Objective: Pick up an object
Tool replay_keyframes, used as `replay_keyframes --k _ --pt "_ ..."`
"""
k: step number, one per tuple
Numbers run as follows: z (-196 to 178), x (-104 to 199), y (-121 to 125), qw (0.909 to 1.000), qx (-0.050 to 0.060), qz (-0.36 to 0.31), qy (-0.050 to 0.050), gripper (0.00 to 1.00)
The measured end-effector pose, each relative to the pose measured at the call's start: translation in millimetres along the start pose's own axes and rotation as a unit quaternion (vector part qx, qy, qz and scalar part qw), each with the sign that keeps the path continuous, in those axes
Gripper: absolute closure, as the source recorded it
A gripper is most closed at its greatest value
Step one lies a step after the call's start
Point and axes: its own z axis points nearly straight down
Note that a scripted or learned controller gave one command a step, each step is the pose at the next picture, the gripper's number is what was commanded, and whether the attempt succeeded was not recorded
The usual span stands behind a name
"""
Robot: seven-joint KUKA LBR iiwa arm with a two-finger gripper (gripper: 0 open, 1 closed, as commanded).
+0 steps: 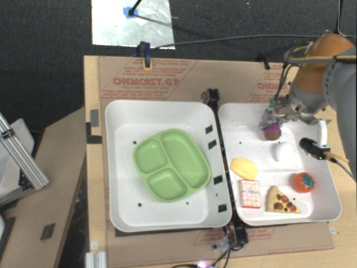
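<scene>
Two white bins side by side on worktop [95, 149]: left bin [120, 149] with one green divided plate [170, 163], three compartments; right bin [234, 121] with six items. One arm [326, 77], grey with orange band, reaching in from the right, claw [273, 120] low over back of right bin. Directly under claw tips and touching or nearly so: one small dark purple object [272, 131], maybe a plum or grape, too small to name. Whether claw grips it or just sits above it, cannot tell; finger spread hidden by the wrist. Just in front of claw and slightly right: one white egg-like object [284, 151]. Further front and left of claw: one yellow lemon-like piece [244, 168]. Beyond that, near bin's front edge: one red-and-white small box [250, 194], one pizza slice toy [281, 201] beside it, apart. Front right of claw: one red tomato-like fruit [303, 182] with green top. Far left and behind claw: one foil-like sheet [133, 14] on dark backdrop.
</scene>
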Motion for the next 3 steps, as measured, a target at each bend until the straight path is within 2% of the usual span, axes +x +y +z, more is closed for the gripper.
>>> replay_keyframes --k 1,3 --pt "-65 3 1 1.0000 -0.001 0.001 0.000 1.00" --pt "-165 2 4 1.0000 -0.001 0.001 0.000 1.00"
